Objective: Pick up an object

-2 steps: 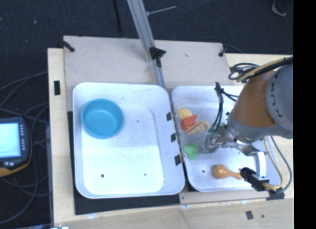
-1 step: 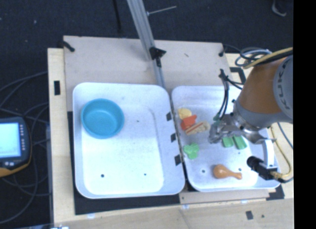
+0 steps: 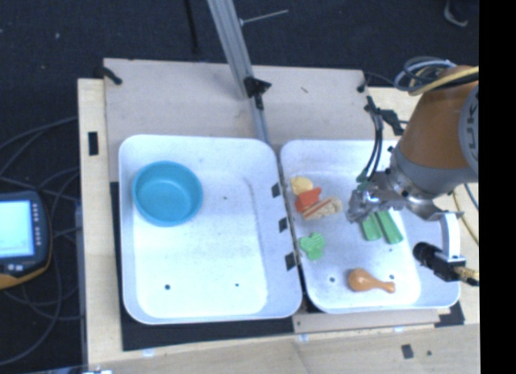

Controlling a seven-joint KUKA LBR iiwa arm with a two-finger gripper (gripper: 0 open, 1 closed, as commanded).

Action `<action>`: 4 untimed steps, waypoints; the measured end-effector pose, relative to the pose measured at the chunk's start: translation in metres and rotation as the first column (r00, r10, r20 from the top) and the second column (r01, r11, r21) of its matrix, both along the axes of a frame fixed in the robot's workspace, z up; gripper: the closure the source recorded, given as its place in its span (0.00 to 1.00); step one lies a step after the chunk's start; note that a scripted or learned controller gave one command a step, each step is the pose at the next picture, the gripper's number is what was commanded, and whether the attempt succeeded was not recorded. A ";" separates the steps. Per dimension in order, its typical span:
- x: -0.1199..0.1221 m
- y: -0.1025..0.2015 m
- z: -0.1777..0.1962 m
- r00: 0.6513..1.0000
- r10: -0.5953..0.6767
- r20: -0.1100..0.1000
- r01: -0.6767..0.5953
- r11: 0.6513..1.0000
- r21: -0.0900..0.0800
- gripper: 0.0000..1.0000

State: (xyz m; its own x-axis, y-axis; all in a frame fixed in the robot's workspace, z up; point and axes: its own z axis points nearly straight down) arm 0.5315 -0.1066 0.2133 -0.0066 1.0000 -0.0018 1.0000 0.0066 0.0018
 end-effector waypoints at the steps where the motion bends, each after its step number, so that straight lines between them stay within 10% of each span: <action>1: 0.003 0.000 0.051 1.000 0.000 0.001 0.000 1.000 -0.001 1.00; 4: 0.047 0.153 0.011 1.000 0.003 -0.005 -0.003 1.000 0.001 1.00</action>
